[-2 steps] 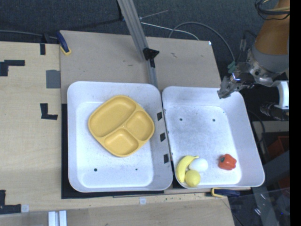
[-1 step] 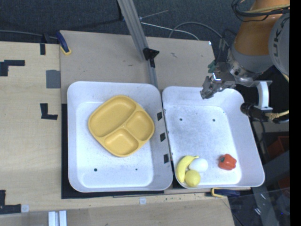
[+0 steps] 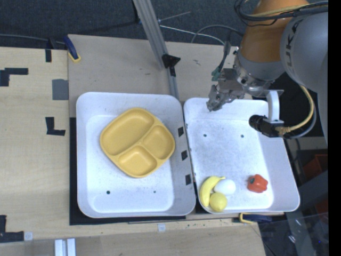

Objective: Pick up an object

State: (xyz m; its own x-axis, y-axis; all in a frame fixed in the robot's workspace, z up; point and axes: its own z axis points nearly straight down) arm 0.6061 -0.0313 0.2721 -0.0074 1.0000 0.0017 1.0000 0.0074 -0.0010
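Pale wooden desk [image 3: 32,143] carries two white bins: the left bin [image 3: 85,159] holds a yellow divided plate [image 3: 137,142]. Along the right bin's [image 3: 277,159] near edge lie a banana [image 3: 208,188], a white egg [image 3: 226,186], a lemon [image 3: 218,201] and, just right, a red pepper [image 3: 257,183]. Well apart, the gripper [image 3: 214,103] hangs over that bin's far left corner, nothing visibly between its fingers; whether they are spread or together I cannot tell.

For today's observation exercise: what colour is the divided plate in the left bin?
Yellow, seen clearly in the camera view: divided plate.

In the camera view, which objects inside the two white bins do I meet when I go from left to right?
yellow divided plate → yellow banana → white egg → red pepper. A yellow lemon lies under the banana and egg, so its place in the order is unclear.
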